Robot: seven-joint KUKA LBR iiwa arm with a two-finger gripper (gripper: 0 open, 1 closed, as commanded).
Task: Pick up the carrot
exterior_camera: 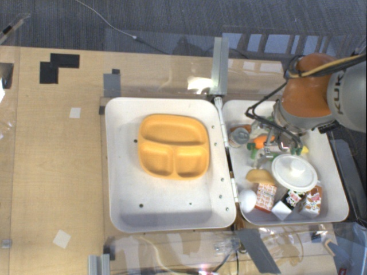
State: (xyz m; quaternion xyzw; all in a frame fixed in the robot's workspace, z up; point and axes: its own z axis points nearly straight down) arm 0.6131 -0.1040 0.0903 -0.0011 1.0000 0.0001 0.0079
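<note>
The grey KUKA arm [347,90] reaches in from the right edge of the camera view, its broad orange band [307,90] bulging just above the wrist. The wrist points steeply down, seen almost end-on from above. Black cables [265,103] loop out from the left side of the orange section and trail down toward the tool. Below the band, the two-finger metal gripper [279,142] hangs low, a tangle of grey metal and dark fittings. From this angle the arm's own bulk masks much of the tool beneath it.
</note>
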